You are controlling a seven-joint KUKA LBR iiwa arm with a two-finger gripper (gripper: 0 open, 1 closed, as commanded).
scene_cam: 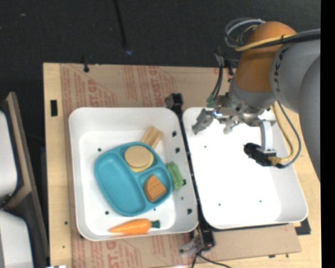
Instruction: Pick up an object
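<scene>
While the arm hangs over the right bin, all the toys lie in the left bin, off to the left of the jaws and lower down. Farthest left of the jaws is the blue tray, a flat dish with sections. On it sit a round tan cookie and a brown bread slice. Below the tray, well apart from the jaws, lies the orange carrot. A tan block leans at the tray's top edge, and a green piece peeks out beside the tray, closest to the jaws of all the toys.

The gripper hovers at the top left corner of the right bin. Its two fingers stand apart, wide and loose, with nothing between them.

I think the carrot is the easy pick. It looks light, hard and smooth, so it may slip. Pinching it across its fat middle seems best. The tray looks too wide and flat to pinch, except at its rim.
</scene>
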